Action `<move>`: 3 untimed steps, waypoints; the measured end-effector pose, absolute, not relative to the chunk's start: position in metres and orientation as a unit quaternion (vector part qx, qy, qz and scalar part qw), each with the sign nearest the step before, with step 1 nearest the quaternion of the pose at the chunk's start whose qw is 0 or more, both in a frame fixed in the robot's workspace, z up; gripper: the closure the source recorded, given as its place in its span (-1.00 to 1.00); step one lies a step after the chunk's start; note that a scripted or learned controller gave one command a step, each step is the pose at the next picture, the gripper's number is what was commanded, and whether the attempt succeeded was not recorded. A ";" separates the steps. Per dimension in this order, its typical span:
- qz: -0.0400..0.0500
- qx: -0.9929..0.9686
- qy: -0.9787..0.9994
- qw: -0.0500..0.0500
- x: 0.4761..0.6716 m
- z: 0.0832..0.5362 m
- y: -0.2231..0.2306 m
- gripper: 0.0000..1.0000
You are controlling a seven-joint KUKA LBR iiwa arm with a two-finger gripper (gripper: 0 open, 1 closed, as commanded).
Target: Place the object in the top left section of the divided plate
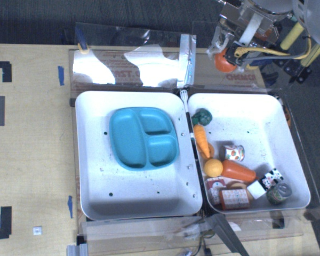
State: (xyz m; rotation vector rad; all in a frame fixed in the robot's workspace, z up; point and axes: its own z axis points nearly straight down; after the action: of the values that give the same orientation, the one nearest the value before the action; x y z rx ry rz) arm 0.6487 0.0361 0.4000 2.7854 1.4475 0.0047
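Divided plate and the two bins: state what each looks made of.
Divided plate: seemingly moulded plastic, even matte teal with soft rounded ridges and no glare. Left bin and right bin: probably plastic too, smooth white with rounded corners and rolled rims, dotted with small dark specks; coated metal cannot be excluded.

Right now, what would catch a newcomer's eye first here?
The blue divided plate lying bare in the left bin. Then the clutter in the right bin: a carrot, an orange ball, a small can. Above that bin, the gripper holds a small red-orange object.
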 end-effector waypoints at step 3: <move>-0.002 0.834 0.552 0.000 0.667 0.435 -0.001 1.00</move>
State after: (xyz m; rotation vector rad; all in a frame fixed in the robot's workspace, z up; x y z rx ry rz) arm 0.6665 -0.0012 0.4348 2.6209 1.7337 -0.0048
